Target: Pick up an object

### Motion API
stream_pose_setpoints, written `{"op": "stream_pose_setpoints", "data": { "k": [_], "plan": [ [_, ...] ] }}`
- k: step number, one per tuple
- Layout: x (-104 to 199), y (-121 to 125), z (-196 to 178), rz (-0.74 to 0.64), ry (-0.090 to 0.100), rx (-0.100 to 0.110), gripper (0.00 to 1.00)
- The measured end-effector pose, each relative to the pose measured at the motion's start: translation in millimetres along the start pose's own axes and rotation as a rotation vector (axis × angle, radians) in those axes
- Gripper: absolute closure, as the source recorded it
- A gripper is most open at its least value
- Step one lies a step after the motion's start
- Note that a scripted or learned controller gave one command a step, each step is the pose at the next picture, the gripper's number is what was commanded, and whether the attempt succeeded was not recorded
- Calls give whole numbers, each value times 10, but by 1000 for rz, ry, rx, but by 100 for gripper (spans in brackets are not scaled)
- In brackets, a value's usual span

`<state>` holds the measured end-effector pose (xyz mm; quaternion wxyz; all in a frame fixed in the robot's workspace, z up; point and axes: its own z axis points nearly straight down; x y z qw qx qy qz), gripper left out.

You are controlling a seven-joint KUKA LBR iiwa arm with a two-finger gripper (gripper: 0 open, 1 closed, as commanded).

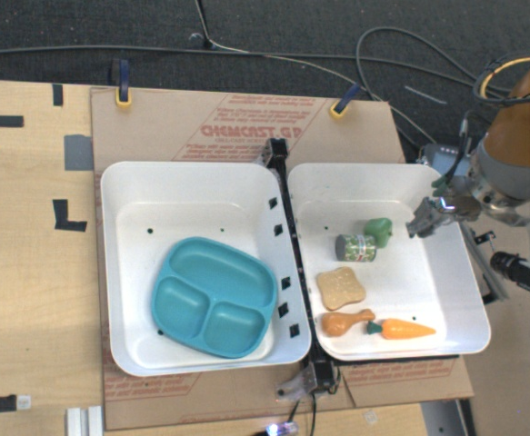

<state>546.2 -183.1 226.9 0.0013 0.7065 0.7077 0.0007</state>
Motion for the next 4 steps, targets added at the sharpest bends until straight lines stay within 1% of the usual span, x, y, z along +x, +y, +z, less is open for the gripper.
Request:
{"op": "stream_pose_setpoints", "data": {
  "k": [1,2,3,4],
  "plan": [
    [590,-12,71,-4,2,4,100],
    [1083,-60,156,-4,2,5,100],
    [1644,-65,144,-5,3,5,100],
    [2125,-197,205,-4,1,6,100]
  ]
}}
